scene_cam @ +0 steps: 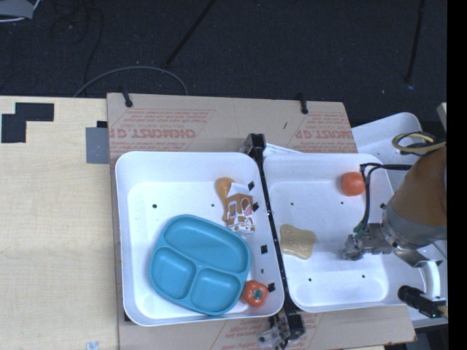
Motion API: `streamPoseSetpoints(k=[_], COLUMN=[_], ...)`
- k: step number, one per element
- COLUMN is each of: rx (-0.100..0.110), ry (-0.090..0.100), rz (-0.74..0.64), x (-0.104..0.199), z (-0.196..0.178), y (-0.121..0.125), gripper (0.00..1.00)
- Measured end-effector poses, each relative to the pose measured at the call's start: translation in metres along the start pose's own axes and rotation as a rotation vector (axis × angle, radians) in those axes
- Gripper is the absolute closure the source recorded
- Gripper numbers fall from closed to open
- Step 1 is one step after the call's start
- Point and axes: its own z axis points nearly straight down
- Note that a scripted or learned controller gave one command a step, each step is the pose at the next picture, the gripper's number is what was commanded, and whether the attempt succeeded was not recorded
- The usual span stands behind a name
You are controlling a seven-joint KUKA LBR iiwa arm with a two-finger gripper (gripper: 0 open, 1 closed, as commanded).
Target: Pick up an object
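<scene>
Jaws (pixel 353 251) low in right bin (pixel 328 297), near beige sponge (pixel 298 241)

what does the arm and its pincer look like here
The arm enters from the right edge as a bulky rounded body, orange-brown on top and grey lower down. A thin black cable loops along it toward the wrist. The pincer is a small, dark grey metal piece at the tip, over the right bin; it is too small to make out further detail.
</scene>
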Motion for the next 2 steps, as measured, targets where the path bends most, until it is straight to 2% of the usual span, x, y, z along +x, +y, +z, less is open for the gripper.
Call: streamPoseSetpoints(k=[1,2], rx=[-0.003,-0.006], ry=[-0.002,-0.003], rz=[0.001,-0.007], x=[-0.004,-0.007], z=[-0.054,-0.117], y=[-0.009,-0.003], gripper=[1.00,1.00])
